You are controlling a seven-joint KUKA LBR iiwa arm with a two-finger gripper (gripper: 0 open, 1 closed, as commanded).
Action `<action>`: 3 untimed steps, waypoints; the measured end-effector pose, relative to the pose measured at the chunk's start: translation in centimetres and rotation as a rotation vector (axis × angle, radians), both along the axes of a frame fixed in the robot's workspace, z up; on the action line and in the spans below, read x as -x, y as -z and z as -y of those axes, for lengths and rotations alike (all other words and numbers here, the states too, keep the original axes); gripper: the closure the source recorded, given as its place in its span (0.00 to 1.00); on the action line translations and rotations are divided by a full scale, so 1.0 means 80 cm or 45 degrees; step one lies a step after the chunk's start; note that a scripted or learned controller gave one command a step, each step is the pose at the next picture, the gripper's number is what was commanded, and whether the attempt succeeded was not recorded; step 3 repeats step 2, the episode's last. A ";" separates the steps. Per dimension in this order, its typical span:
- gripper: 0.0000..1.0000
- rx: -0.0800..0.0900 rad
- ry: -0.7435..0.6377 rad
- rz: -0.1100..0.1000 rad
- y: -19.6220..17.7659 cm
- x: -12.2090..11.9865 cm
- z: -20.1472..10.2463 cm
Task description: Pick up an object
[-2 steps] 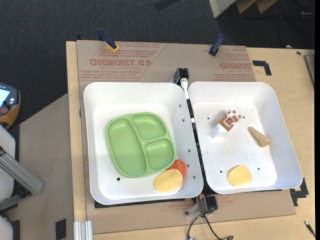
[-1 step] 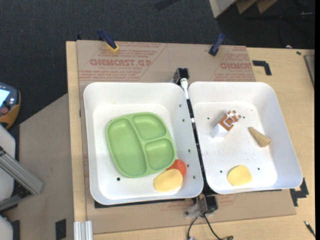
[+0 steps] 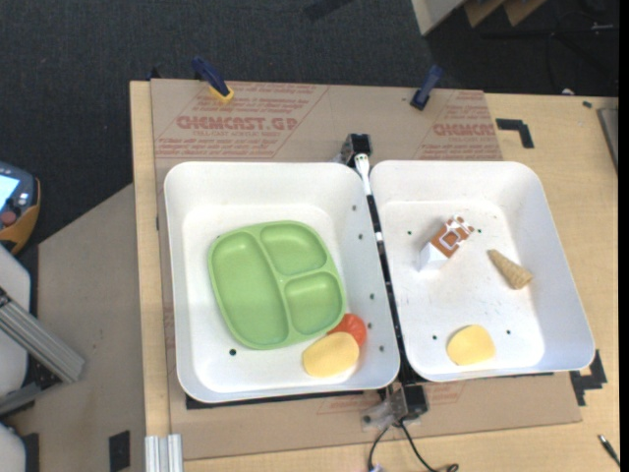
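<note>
Both shallow white plastic bins [image 3: 187,264] look smooth and faintly glossy; the green three-compartment plastic plate [image 3: 277,285] is matt, and the brown printed cardboard sheet [image 3: 256,116] beneath is dull.

Green divided plate [image 3: 276,284] in left bin [image 3: 187,264]; cone [image 3: 510,269] in right bin [image 3: 550,254].

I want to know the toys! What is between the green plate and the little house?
In the camera view, the raised white rims where the two bins meet lie between the green plate and the little house, plus bare white bin floor.
</note>
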State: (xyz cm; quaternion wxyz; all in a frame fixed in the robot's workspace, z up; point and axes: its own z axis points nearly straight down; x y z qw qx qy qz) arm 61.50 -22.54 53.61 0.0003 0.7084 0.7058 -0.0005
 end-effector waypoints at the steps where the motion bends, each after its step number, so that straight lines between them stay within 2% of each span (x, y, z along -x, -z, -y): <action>1: 1.00 0.004 -0.005 0.008 -0.014 -0.002 -0.002; 2: 1.00 -0.002 -0.001 -0.001 0.000 0.060 -0.001; 3: 1.00 -0.002 -0.001 -0.001 0.000 0.060 -0.001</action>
